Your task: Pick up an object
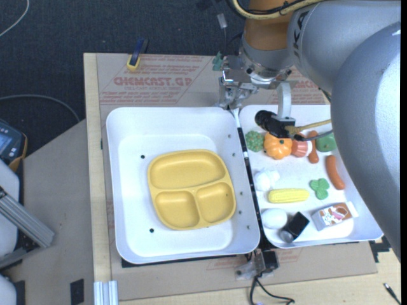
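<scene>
The left bin (127,170) is smooth white plastic and holds a glossy yellow three-compartment tray (189,188); the right bin (356,230) holds small toy foods: a ribbed orange pumpkin (278,147), a yellow corn cob (288,196), a sausage (335,172); the gripper (234,100) hangs above the bins' far dividing edge, clear of all objects; finger state cannot be determined.
</scene>
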Action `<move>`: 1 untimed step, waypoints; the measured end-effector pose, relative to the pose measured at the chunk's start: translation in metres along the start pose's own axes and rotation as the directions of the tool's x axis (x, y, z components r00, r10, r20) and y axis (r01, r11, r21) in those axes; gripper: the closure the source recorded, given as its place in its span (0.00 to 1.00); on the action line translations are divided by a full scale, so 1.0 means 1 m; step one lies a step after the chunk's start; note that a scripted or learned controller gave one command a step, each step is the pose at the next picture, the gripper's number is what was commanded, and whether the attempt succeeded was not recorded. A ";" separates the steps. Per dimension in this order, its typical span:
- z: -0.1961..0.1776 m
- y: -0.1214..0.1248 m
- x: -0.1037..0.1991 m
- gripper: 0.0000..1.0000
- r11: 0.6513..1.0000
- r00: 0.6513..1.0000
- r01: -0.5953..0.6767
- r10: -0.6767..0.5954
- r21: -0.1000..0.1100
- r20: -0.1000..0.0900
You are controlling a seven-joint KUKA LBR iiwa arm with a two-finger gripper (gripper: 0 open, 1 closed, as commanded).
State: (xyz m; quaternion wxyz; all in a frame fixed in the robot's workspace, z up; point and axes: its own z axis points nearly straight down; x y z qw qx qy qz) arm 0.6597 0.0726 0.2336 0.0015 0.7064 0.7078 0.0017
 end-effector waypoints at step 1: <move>0.019 -0.009 -0.007 1.00 1.000 1.000 -0.003 0.003 0.009 0.001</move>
